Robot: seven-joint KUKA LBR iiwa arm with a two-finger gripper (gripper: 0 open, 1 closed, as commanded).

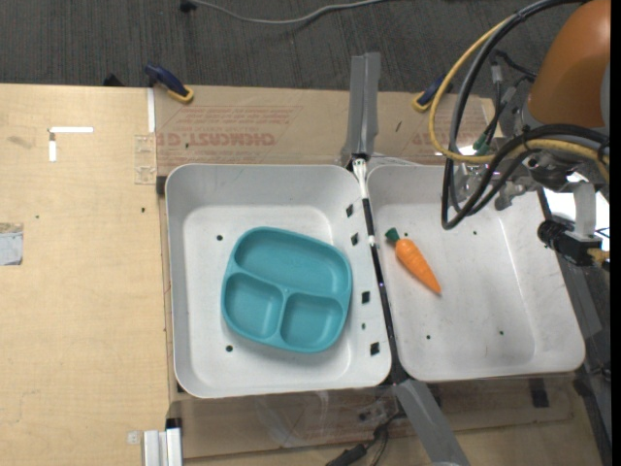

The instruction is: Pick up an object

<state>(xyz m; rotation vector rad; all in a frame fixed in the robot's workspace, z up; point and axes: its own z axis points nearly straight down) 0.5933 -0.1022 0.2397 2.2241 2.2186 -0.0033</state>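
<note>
Camera view has the tool [485,178], grip state impossible to tell, above the right bin's [505,357] far edge; approach step, next descending onto the carrot [417,263].

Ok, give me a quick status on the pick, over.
Arm over right bin's far right corner, nothing seen held. Carrot lies alone near that bin's left wall. Teal plate in left bin. Path clear.

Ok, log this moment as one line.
carrot: lying in right bin | divided plate: in left bin | gripper: above right bin, apart from carrot
</note>
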